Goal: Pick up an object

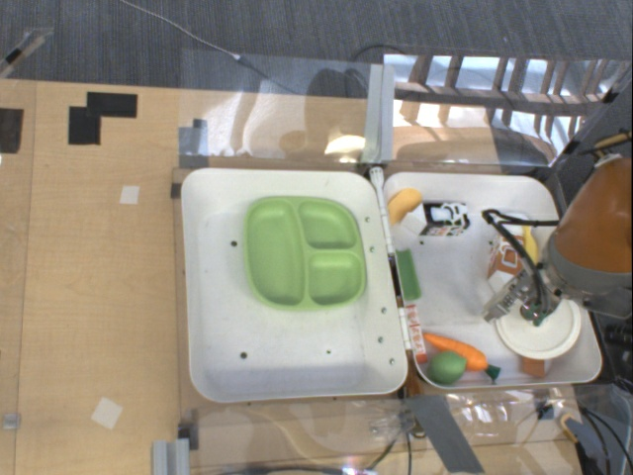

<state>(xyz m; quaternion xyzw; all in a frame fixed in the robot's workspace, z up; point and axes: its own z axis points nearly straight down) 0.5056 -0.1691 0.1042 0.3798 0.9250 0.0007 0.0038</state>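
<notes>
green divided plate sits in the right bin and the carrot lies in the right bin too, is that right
Not quite. The camera view shows the green divided plate in the left bin, not the right one. The carrot does lie in the right bin, near its front edge beside a green round fruit.

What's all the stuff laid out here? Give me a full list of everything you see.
Shallow white bins: two, side by side; left bin, right bin.
Divided plastic plate: one, light green, middle of left bin.
Toy banana: one, yellow, right bin's top left corner.
Small cow-patterned box: one, black and white, beside the banana.
Flat block: one, green, right bin's left edge.
Toy carrot: one, orange, bottom of right bin.
Round toy fruit: one, green, touching the carrot.
Round dish: one, white, under the gripper.
Gripper: one, grey metal, on the arm over the right bin.
</notes>
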